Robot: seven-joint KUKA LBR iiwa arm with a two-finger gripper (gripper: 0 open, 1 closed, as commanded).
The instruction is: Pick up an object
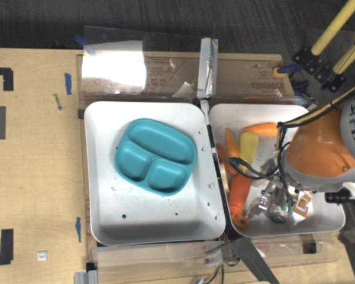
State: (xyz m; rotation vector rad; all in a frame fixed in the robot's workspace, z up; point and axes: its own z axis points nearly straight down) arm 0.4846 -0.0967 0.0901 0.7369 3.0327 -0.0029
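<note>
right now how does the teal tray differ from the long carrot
The teal tray is broad, rounded and split into compartments; the carrot is a slim orange stick. The tray lies alone in the left bin; the carrot lies in the right bin against its left wall, among other items. Both lie flat.

A teal sectioned tray, looking like smooth matt plastic, is lying in the left bin, well left of the tool, whose metal parts are glinting. Both bins are showing smooth white plastic with a soft sheen. Carrots beside the tool are looking glossy. The bench is showing matt, wood-coloured board.
</note>
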